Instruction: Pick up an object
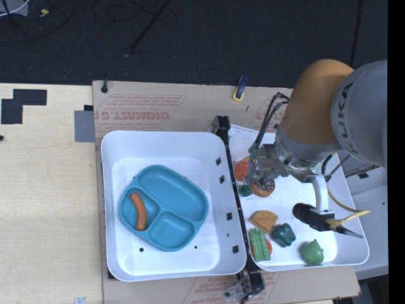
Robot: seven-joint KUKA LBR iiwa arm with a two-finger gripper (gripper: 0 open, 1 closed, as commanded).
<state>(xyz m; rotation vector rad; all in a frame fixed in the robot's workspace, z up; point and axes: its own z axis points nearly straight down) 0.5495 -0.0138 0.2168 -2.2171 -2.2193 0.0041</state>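
1. Toys sit at the near end of the right bin [357, 249]: a green apple [312, 252] in the near right corner, and a pea pod [256, 242] against the near left wall.
2. Just behind them lie a dark pepper [283, 234] and a bread slice [264, 220], close together.
3. In the left bin [109, 201] a blue plate [174, 211] holds a sausage [138, 210] in its left section.
4. Farther back in the right bin, a donut [262, 188] and a tomato [242, 168] lie by the left wall.
5. Right over these two is the hand [258, 175], its tip at the donut; I cannot tell whether it is open or closed, or whether it grips anything.
6. The arm [323, 106] reaches in from the right, above the bin's far half.
7. Cardboard [145, 109] lies under both bins on the tabletop [38, 189].
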